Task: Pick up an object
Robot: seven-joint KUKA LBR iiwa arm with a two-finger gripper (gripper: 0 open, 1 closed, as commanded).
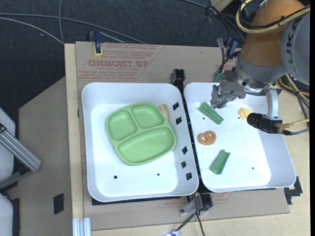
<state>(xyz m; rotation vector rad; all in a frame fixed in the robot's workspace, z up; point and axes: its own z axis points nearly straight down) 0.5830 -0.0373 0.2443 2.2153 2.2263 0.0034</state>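
**The tool hung over the right bin's far end, a green block just beside it.**

The tool [217, 103] stood inside the right bin [266, 151]; whether it was open or closed could not be told. Just on the viewer's side of the tool lay a green block [211, 113], slanted across the bin floor, and whether the two touched could not be told. Further off on that same side lay an orange pretzel-shaped piece [206, 137], and beyond it a second green block [220, 162]. A small yellow piece [243, 113] lay near the tool on the arm's side. Well apart from the tool, in the left bin [98, 176], sat a green divided plate [141, 132]. Both bins rested on the counter [47, 127].
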